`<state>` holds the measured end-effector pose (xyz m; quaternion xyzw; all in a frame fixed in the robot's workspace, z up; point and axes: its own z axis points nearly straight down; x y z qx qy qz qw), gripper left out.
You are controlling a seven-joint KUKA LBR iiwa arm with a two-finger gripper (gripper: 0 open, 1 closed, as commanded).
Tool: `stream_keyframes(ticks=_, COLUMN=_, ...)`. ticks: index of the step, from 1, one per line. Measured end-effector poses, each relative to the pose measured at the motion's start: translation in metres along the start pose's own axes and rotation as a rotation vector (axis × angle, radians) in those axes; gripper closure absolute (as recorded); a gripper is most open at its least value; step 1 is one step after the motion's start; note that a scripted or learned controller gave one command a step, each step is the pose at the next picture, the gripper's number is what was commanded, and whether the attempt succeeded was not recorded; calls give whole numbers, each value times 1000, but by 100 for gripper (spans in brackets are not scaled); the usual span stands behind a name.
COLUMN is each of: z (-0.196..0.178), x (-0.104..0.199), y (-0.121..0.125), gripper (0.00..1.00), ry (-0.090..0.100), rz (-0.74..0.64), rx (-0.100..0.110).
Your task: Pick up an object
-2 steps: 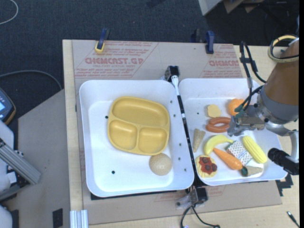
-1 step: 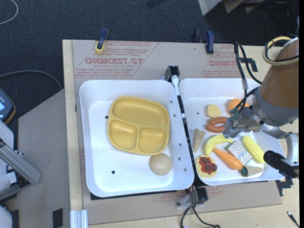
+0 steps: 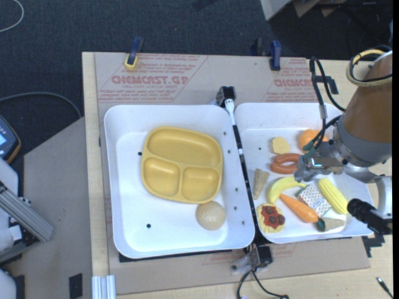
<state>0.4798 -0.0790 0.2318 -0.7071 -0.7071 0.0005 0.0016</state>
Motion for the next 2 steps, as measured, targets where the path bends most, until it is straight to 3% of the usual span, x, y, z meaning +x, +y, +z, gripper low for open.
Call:
stream_keyframes(ticks=1, z=17, x=7, y=5, gripper=100, ry=0, rz=0, rx=2)
stream_keyframes(ticks=2, z=-3, x=4, y=0, gripper=100, ry=-2, rz=0, rx=-6)
